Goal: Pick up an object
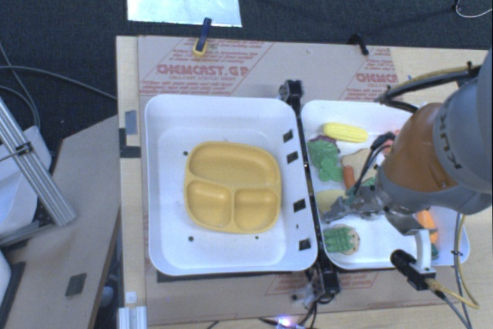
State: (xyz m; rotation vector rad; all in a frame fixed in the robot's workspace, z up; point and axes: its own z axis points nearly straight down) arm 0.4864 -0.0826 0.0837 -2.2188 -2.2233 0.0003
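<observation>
The right bin (362, 113) holds several toy foods: a yellow corn cob (344, 132) at the back, a green leafy piece (325, 158) below it, a thin orange carrot (348, 176), a round green-and-tan piece (341, 240) at the front left, and an orange piece (426, 221) partly hidden by the arm. My gripper (340, 209) is low over the bin's left side, between the carrot and the round piece, pointing left. I see nothing clearly held in it.
The left bin (166, 166) holds a yellow divided plate (231, 186). A black divider (302, 166) runs between the bins. The arm's grey and orange wrist (424, 158) covers the right bin's right half. Cables trail at the front right corner.
</observation>
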